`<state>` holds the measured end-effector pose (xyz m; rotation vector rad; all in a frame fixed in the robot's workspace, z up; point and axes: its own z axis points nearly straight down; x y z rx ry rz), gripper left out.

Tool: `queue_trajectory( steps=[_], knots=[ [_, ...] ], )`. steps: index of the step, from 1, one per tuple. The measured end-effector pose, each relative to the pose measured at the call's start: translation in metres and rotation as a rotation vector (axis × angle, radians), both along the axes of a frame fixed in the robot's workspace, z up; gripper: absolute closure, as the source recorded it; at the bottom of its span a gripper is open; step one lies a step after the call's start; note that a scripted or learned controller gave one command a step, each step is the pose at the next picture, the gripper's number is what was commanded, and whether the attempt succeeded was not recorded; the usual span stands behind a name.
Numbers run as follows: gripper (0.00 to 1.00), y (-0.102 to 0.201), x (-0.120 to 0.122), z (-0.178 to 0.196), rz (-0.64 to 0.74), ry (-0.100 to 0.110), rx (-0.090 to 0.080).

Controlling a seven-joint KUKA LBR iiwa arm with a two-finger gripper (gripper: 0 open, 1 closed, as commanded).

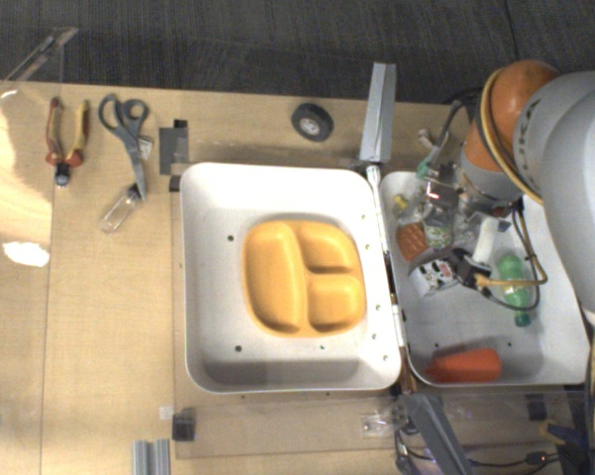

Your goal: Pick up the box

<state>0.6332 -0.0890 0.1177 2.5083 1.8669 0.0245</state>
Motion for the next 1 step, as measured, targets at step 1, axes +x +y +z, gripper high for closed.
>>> queue_trajectory(
  steps=[1],
  knots=[
    [1.00,0.0847,0.0125,0.1042,0.127,0.016,0.001]
  ],
)
